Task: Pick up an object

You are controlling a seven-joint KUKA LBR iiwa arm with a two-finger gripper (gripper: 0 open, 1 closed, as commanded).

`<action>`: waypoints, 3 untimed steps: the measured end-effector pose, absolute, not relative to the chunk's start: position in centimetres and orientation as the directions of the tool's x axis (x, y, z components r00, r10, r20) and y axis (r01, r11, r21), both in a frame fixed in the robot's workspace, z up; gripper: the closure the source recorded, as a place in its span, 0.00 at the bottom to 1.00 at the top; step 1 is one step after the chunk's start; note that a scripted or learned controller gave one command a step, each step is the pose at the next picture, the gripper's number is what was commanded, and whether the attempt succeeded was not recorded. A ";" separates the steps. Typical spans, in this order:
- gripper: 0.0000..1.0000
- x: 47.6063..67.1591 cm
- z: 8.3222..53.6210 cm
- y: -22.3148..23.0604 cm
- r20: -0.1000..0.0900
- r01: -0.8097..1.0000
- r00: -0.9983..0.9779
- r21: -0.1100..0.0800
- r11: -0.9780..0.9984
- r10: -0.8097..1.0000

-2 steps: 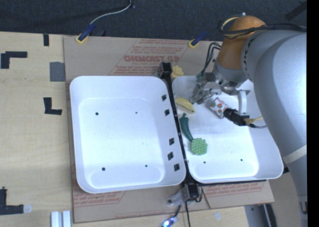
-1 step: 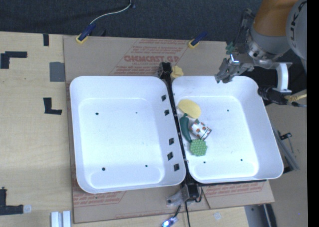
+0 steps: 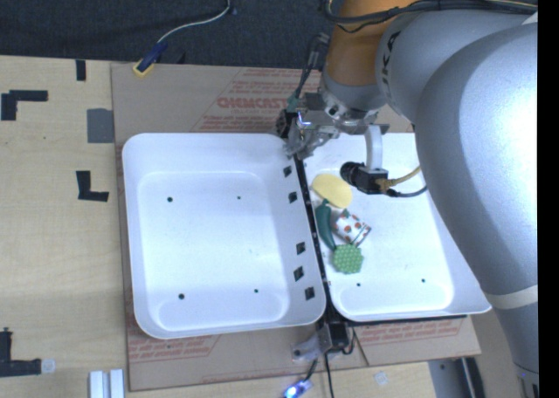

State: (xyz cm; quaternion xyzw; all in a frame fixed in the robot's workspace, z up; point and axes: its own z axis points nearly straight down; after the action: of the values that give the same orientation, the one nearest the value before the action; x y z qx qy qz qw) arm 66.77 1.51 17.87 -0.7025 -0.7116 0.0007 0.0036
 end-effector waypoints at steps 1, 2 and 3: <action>1.00 66.9 41.1 7.5 0.003 1.000 -0.008 0.018 0.008 1.000; 1.00 66.7 34.8 17.4 0.000 1.000 -0.010 -0.005 0.010 1.000; 1.00 66.6 26.0 23.7 -0.002 1.000 -0.006 -0.008 0.006 1.000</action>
State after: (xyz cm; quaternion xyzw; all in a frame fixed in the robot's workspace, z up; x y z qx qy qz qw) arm 66.62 23.71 26.00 -0.7048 -0.7094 0.0034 0.0022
